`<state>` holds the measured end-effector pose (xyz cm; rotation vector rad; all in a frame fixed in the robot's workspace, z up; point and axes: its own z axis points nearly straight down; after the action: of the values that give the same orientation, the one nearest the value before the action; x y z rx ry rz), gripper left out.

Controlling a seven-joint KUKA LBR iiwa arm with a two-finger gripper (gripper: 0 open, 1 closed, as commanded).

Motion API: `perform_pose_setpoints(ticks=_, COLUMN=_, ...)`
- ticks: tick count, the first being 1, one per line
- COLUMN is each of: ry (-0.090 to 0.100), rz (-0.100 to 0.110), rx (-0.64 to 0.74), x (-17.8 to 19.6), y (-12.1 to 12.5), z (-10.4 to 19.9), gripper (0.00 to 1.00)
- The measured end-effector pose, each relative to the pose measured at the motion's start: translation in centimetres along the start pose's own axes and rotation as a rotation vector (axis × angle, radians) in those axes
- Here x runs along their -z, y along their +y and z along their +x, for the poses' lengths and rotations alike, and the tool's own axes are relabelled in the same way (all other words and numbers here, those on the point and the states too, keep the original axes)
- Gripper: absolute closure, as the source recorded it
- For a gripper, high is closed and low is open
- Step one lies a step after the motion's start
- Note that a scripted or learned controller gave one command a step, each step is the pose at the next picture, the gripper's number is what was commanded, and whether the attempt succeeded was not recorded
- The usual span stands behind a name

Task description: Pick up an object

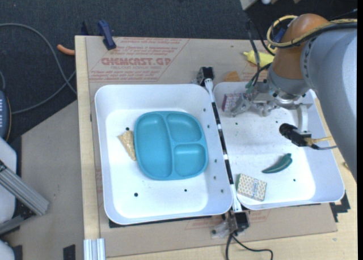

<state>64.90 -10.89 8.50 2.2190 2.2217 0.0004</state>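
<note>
Camera view: gripper (248, 105) over right bin (317, 192) (finger gap impossible to tell).

- The two bins (113, 106) look like smooth white plastic with a soft sheen.
- The blue divided plate (170, 144) is plastic, smooth and matt.
- The bench top (142, 60) looks like brown board or cardboard, matt, with red printing.
- The floor (45, 4) looks like dark carpet, rough in texture.
- The arm (334, 60) has a smooth grey shell; its orange band (298, 32) shines slightly.
- The gripper (252, 103) looks like bare metal, dull grey.
- The green pepper-shaped piece (278, 163) looks smooth and slightly glossy.
- The small patterned pad (251, 187) looks like cloth or sponge; which, I cannot tell.
- The tan wedge (128, 143) beside the plate has a rough, grainy surface.
</note>
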Motion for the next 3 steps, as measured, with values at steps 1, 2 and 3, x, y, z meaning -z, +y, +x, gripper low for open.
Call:
perform_pose_setpoints(ticks=1, ry=0.001, rz=0.003, rx=-0.001, x=0.0, y=-1.7, z=0.4, gripper=0.0)
perform_pose_setpoints(ticks=2, ry=0.001, rz=0.015, rx=0.001, x=-0.1, y=1.5, z=-0.3, gripper=0.0)
perform_pose_setpoints(ticks=3, ry=0.001, rz=0.003, rx=-0.001, x=0.0, y=-0.8, z=0.8, gripper=0.0)
